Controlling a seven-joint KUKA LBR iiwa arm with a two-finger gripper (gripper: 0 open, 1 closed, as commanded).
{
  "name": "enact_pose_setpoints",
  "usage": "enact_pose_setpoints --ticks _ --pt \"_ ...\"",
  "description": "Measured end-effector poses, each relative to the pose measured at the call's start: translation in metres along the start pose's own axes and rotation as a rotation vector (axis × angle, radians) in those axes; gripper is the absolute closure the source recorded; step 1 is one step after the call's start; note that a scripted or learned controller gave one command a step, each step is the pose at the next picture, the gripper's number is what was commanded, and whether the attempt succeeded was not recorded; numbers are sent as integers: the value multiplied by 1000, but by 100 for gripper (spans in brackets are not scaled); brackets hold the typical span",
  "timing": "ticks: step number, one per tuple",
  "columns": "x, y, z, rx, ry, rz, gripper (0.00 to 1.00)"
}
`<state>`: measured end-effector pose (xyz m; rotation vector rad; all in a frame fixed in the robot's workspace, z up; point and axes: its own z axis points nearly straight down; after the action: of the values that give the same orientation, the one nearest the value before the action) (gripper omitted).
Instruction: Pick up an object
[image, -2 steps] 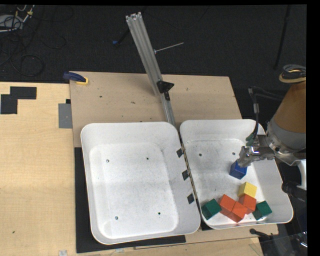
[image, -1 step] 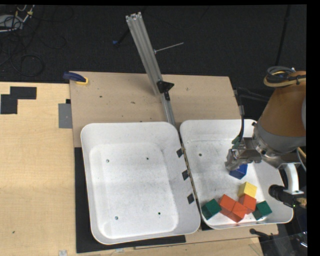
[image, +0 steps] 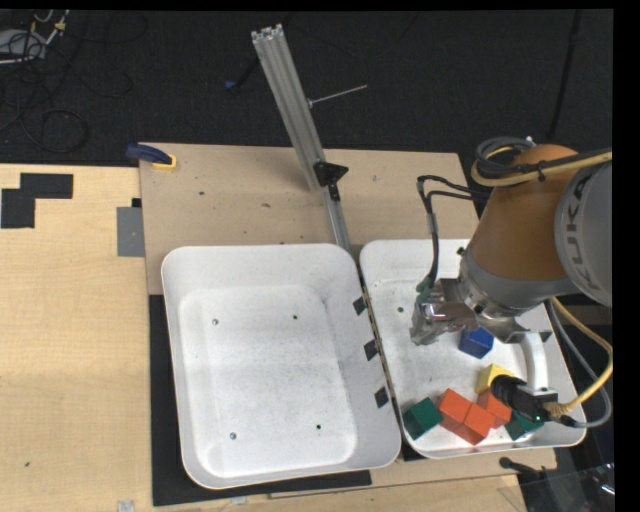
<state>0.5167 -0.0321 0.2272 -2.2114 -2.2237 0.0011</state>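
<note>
My gripper (image: 432, 322) hangs over the middle of the right bin (image: 400, 265), its metal fingers pointing down toward the bin floor with nothing visible between them. Just to its right lies a blue block (image: 477, 343), partly under the wrist. Toward the bin's near end lie a green block (image: 422, 415), an orange block (image: 462, 413), a second orange block (image: 493, 408), a yellow piece (image: 496, 376) and a dark green piece (image: 522, 428). The big orange and grey arm covers the bin's right side.
The left bin (image: 200, 270) sits beside the right one, with black clips along the shared wall. A slanted aluminium rail (image: 296, 110) rises behind the bins. Cables run by the arm's right side.
</note>
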Motion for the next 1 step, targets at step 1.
enact_pose_setpoints --ticks 1 --pt "47 -14 6 1 -1 2 100"
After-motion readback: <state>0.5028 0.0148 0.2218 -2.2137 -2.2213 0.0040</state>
